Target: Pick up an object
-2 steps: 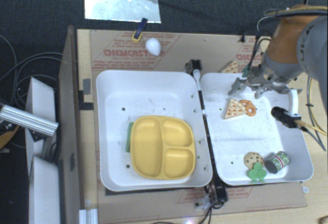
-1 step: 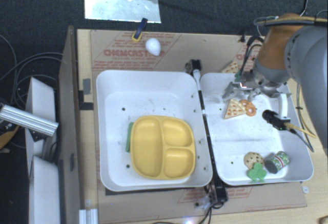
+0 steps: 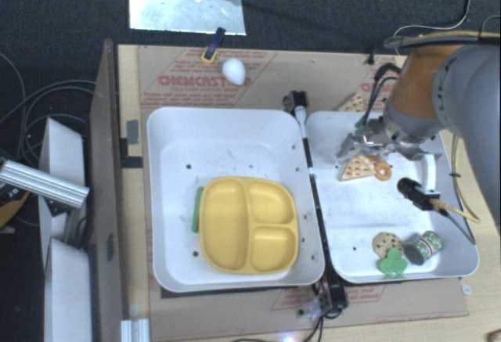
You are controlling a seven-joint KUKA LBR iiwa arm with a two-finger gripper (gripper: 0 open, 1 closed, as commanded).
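My arm hangs over the right white bin (image 3: 450, 254).
The big yellow plastic tray (image 3: 249, 225) fills the left bin. My pincer (image 3: 356, 146) is low by the top edge, over the flat triangle cracker (image 3: 356, 168); I cannot tell its grip.

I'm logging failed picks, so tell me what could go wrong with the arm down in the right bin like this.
1. The tool sits at the edge of the flat waffle-patterned triangle; something that flat may slip out.
2. The small orange ring touches the triangle and could get dragged along.
3. The tool is near the right bin's back wall and might bump it.
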